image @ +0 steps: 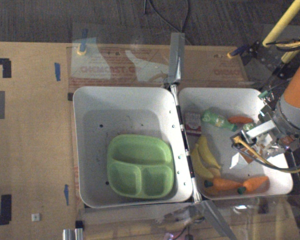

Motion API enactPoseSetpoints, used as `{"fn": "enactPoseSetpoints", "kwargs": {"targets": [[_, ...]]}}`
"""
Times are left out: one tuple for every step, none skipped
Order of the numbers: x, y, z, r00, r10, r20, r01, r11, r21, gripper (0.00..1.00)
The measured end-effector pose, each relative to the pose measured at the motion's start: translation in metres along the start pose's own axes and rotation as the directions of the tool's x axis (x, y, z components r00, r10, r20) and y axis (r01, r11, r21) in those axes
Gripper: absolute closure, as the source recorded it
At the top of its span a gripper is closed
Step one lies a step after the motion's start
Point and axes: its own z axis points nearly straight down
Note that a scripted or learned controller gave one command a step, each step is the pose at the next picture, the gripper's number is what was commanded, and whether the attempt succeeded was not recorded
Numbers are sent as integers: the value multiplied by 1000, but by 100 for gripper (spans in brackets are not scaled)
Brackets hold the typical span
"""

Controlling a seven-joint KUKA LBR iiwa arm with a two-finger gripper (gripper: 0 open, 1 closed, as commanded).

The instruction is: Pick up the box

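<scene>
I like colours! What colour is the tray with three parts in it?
Light green tray, seen in the camera view.

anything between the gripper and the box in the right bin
Nothing lies on the box by the divider. Between it and the gripper lie the green bottle and the bananas, both close to it.

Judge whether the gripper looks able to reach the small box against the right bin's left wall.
Probably yes: the box lies uncovered and the gripper is over the same bin, though its wall crowds one side.

bench [30, 149] bears two white bins [85, 104].
</scene>
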Motion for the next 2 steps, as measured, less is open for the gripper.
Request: {"fn": "enactPoseSetpoints", "kwargs": {"targets": [[39, 4, -5, 1000, 27, -1, -27, 1000, -3, 100], [87, 30, 19, 999, 53, -1, -53, 999, -3, 100]]}}
